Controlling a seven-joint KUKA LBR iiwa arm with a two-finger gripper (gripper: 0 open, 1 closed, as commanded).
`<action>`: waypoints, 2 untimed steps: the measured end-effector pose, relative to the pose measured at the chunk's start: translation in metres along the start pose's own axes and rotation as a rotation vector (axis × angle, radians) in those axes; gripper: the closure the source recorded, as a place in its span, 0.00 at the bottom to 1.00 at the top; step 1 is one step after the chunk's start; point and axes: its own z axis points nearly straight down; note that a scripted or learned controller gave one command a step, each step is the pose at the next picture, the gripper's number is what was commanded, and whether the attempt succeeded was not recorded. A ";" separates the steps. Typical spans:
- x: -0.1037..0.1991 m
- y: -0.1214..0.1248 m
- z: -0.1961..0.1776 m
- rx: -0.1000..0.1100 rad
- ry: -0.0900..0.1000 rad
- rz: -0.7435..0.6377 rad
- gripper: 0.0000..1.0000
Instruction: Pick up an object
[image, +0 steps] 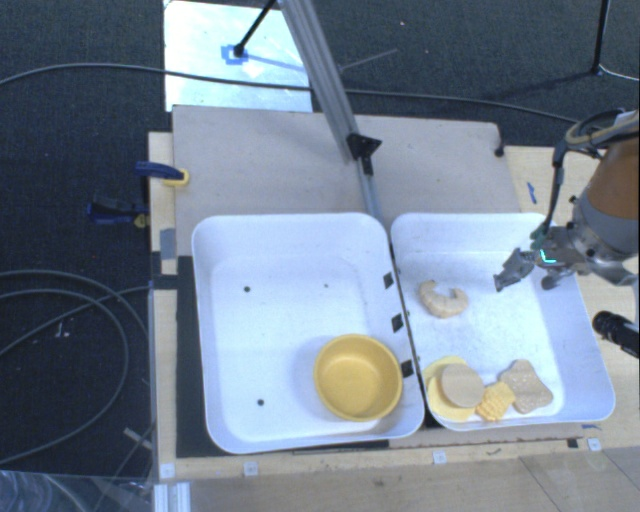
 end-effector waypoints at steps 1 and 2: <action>0.000 0.000 -0.001 -0.001 0.000 0.000 0.00; 0.006 0.003 0.060 0.002 0.000 0.002 0.00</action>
